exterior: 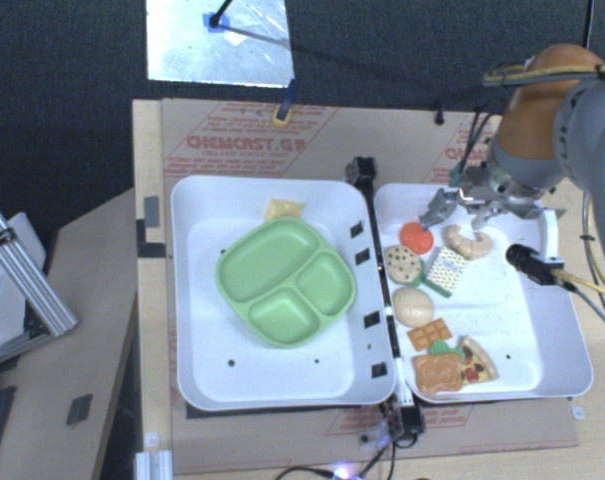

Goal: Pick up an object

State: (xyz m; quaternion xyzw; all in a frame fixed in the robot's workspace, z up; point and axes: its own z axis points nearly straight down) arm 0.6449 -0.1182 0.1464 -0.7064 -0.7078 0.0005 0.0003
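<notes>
Toy food items, the candidates for picking, lay gathered in the right bin (567, 353), none of them lifted. Beneath everything stood the bench (152, 298), with a sheet of printed cardboard (252, 133) spread under both bins. The left bin (197, 368) sat just beside the right one, their inner walls touching along a row of black clips. The grey arm (582, 118) reached in from the right, its orange band above the wrist, and hung over the far end of the right bin.

In the left bin rested a green three-compartment plate (285, 281), roughly at the centre, with a small yellow piece (283, 209) just beyond its far edge.

The gripper (462, 206) hovered above the far end of the right bin, its two fingers spread moderately apart with nothing between them. One fingertip stood near a red tomato-like piece (416, 237); the other stood over a pale curved piece (469, 241), though whether it touched could not be told.

Nearer the camera, a slice of pizza (474, 360) lay beside a brown toy pastry (438, 373), the two touching. A beige egg-shaped piece (413, 304) sat above a small waffle (429, 333). A chocolate-chip cookie (402, 263) lay just below the tomato-like piece, next to a small patterned block with a green edge (446, 269).
</notes>
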